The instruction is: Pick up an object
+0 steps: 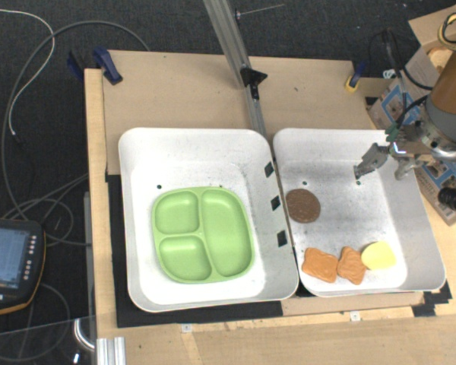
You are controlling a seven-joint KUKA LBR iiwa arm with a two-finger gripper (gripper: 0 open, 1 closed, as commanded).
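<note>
I see the gripper (380, 166) hanging over the right bin's (410, 211) far end, jaws spread wide and holding nothing, well apart from the brown disc (302, 205) and the three food pieces along its near wall.

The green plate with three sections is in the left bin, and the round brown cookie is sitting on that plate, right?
Not quite. The green three-section plate is in the left white bin, but the round brown cookie is not on it. The camera view shows the cookie lying on the floor of the right white bin, near its left wall.
</note>
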